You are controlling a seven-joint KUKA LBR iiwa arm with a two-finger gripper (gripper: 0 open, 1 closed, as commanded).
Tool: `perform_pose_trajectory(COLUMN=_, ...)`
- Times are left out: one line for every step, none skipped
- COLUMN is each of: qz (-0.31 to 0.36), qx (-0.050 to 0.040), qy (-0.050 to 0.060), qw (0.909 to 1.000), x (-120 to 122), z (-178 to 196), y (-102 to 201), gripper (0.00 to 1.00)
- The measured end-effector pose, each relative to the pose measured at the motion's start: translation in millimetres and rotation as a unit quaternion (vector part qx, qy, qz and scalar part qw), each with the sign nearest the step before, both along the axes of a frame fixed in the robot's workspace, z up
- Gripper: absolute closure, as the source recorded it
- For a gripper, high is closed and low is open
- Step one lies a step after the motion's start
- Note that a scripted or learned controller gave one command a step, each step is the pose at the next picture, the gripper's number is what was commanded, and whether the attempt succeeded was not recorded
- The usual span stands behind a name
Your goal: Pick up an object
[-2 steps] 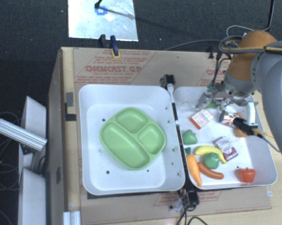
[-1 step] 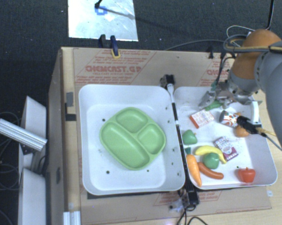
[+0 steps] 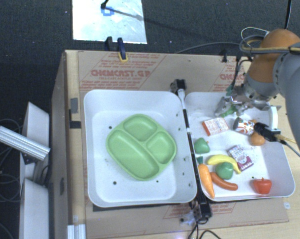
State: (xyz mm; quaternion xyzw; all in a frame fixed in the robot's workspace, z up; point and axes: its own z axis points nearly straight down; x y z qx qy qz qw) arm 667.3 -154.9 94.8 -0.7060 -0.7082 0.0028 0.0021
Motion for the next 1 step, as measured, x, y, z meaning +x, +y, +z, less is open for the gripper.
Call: perform_pose_trajectory(qz=0.001, qx=0.0004, qy=-0.007, qw=1.0000, x=-33.6, z=114.4, y=58.2, gripper=1.00)
